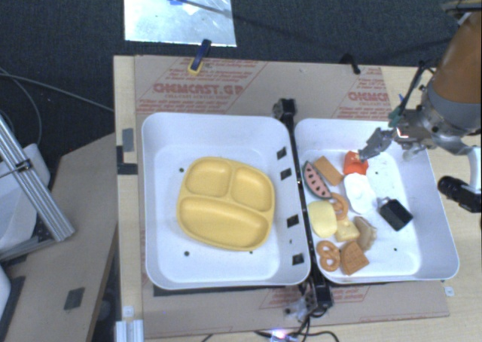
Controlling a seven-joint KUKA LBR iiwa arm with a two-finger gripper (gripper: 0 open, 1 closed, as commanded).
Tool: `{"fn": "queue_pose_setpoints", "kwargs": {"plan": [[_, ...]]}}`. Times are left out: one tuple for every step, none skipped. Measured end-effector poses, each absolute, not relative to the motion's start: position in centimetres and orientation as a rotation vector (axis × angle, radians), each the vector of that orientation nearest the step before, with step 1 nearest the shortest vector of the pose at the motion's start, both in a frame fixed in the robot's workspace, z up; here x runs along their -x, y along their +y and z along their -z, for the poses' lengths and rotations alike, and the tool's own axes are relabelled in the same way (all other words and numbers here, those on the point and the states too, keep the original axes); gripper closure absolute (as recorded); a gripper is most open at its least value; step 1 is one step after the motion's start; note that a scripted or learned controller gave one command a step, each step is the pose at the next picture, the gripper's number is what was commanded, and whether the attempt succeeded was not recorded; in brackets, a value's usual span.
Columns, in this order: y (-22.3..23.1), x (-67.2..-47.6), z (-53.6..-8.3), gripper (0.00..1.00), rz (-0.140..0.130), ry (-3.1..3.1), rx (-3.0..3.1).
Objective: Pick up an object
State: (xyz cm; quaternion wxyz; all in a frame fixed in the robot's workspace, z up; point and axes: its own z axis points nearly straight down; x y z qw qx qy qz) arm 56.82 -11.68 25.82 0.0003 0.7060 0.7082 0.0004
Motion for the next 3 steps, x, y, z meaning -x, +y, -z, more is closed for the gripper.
{"fn": "queue_pose_setpoints", "kwargs": {"plan": [[-10.2, -51.2, -44.2, 0.00, -0.023, 2.215, -2.202], [-4.0, -50.5, -54.2, 0.00, -0.019, 2.226, -2.201], [4.9, -50.3, -53.5, 0.00, -0.006, 2.235, -2.206]]}}
